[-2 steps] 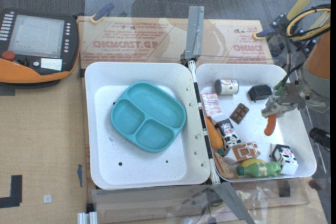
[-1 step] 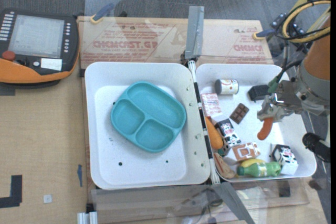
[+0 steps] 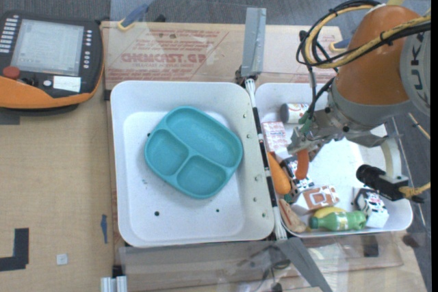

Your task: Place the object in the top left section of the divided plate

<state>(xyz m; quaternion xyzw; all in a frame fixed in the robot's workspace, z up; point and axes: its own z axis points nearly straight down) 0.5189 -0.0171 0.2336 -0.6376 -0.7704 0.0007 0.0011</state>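
From my seat, the arm (image 3: 373,58) runs off the right edge of the frame, and its bulk covers the upper right part of the right bin (image 3: 400,219). The gripper (image 3: 301,147) sits low among the clutter, and I cannot make out how its fingers stand. The small packets (image 3: 274,135) at that bin's left side are too blurred to read. The teach pendant (image 3: 48,61) is cut by the left edge.
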